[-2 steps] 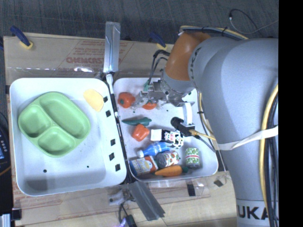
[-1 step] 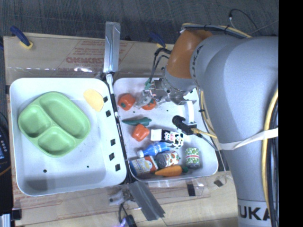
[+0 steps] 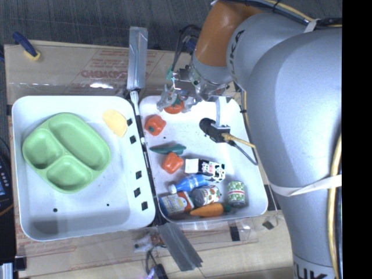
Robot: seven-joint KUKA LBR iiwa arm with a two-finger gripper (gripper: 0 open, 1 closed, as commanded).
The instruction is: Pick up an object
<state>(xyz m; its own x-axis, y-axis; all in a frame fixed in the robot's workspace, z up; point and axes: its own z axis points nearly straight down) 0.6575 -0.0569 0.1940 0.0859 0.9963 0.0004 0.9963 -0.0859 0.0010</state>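
My gripper [image 3: 175,96] hangs over the far left corner of the right bin [image 3: 256,182]. A small orange-red object [image 3: 172,105] sits between its fingers, and they look shut on it. Just below it in the same bin lies a red-orange pepper-like toy [image 3: 154,125]. Nearer the front are a dark green piece [image 3: 168,149] and another orange-red toy [image 3: 172,163].
The right bin's front holds a white block [image 3: 192,166], a black-and-white block [image 3: 213,169], a blue bottle [image 3: 189,184], a green-white can [image 3: 235,192], a carrot [image 3: 206,210] and a jar [image 3: 174,203]. The left bin [image 3: 23,214] bears a green divided plate [image 3: 65,151] and a yellow piece [image 3: 115,121].
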